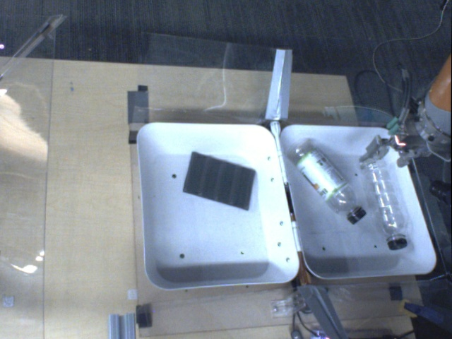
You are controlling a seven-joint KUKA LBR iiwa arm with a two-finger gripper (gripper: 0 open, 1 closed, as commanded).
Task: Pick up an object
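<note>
Two clear black-capped bottles lie in the right bin — bottle under the gripper, arm reaching over the rim — jaw state unclear.

From my feed I see a pale wood bench against dark carpeted floor, with clear plastic sheets standing at its far edge, a glare patch on the left, and black cables trailing at the upper right.
</note>
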